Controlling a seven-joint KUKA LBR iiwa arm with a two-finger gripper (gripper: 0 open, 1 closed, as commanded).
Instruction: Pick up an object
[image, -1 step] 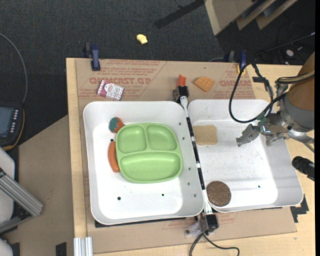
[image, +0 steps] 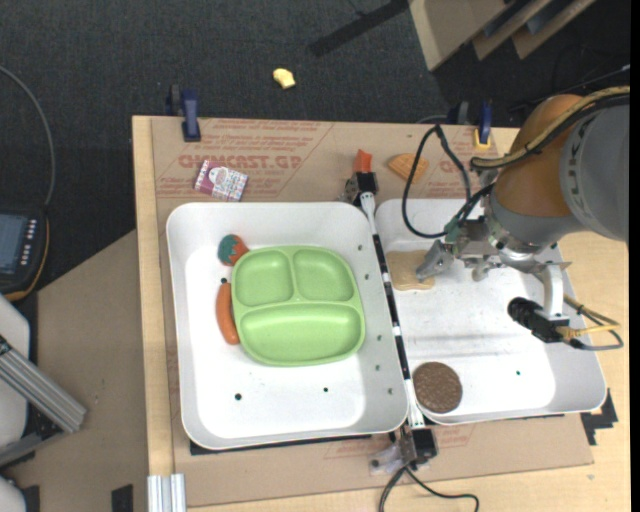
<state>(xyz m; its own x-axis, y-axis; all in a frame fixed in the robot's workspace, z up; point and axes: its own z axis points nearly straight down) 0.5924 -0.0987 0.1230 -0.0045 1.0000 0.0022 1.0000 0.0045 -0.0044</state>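
Flanking dark carpet (image: 90, 60), cardboard-topped bench (image: 290, 160)

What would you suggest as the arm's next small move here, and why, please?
Probably lower the pincer onto the tan slice just beneath it at the right bin's left wall. It holds nothing yet, and that slice looks nearer than the brown disc.

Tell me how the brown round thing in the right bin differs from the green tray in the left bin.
The brown disc is small, round and speckled dark brown; the green tray is far larger, roughly rectangular and split into three compartments. The disc lies at the near left corner of the right bin; the tray fills the middle of the left bin. Both lie flat, away from the tool.
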